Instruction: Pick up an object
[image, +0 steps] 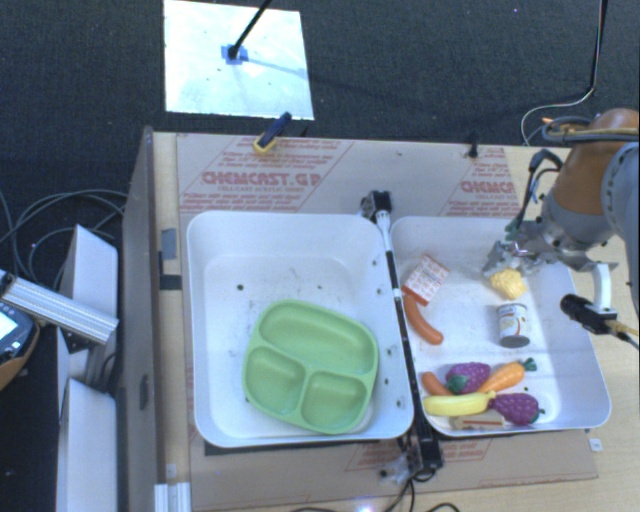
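Observation:
In the right bin (580, 330) lie a yellow lumpy toy (508, 285), a small tin can (512, 325), a red and white box (429, 277) and an orange-red sausage (423, 319). Along its near side sit a carrot (502, 377), purple grapes (468, 376), a second purple bunch (517, 407) and a banana (458, 404). My gripper (509, 256) hangs low at the bin's far right part, directly over the far edge of the yellow toy. Whether it touches the toy I cannot make out.
The left bin (220, 300) holds a green divided plate (311, 366). A ridge (395, 300) separates the two bins. The grey and orange arm (590, 190) reaches in over the right bin's far right corner, with a black part (585, 312) by the right wall.

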